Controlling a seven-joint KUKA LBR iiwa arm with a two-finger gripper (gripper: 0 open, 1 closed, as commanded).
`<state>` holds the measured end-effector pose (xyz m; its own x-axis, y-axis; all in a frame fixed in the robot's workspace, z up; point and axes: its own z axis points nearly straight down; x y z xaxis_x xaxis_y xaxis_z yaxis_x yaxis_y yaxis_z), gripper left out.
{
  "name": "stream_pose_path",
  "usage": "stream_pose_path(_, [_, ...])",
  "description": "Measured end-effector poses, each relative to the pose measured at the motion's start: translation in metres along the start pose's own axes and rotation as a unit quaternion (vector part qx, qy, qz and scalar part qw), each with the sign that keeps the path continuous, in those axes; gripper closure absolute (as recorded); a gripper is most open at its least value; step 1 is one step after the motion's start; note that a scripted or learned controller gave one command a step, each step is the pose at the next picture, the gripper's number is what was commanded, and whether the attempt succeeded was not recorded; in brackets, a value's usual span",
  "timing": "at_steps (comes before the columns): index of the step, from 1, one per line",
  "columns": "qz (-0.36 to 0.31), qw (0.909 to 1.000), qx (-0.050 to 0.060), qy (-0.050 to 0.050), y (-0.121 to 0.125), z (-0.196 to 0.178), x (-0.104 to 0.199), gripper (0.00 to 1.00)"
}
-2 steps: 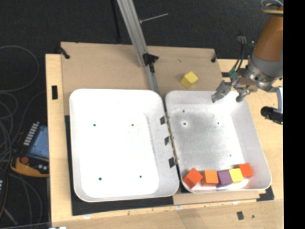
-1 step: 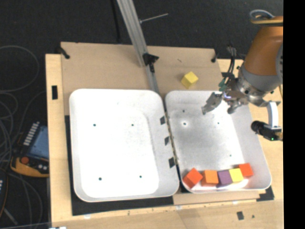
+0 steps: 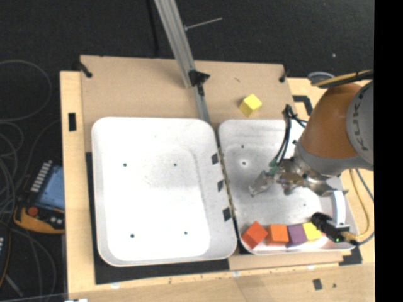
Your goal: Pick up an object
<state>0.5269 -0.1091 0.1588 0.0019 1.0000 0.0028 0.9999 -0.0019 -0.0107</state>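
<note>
Arm: the arm point(image 3: 337, 131) reaches in from the right and bends over the right bin point(image 3: 252, 140). Its orange band sits above the grey wrist.
Gripper: the gripper point(image 3: 261, 185) hangs low over the middle of the right bin and points toward the divide between the bins.
Grip: this view does not make clear whether it is spread or closed. Nothing shows in it.
Bins: two shallow white bins with rounded corners stand side by side, touching along the middle. The left bin point(image 3: 157, 168) has a matte floor with a few small dark dots.
Blocks: four small blocks sit in a row along the near edge of the right bin, well apart from the gripper. From left to right they are a red block point(image 3: 255, 234), an orange block point(image 3: 278, 233), a purple block point(image 3: 296, 234) and a yellow block point(image 3: 312, 231). Neighbours are just beside or touching each other.
Cube: one yellow cube point(image 3: 250, 104) lies on the bare counter point(image 3: 145, 87), just beyond the far rim of the right bin.
Counter: a flat, tan board that looks like wood.
Pole: one ribbed metal pole point(image 3: 176, 36) slants down from the top toward the gap between the bins.
Pendant: one handheld unit point(image 3: 47, 197) with a blue screen lies left of the counter among dark cables.
</note>
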Motion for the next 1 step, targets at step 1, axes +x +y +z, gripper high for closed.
stream_pose_path(1, [-0.003,1.0000,-0.006,-0.001,-0.0260,-0.0395,0.0271,0.00])
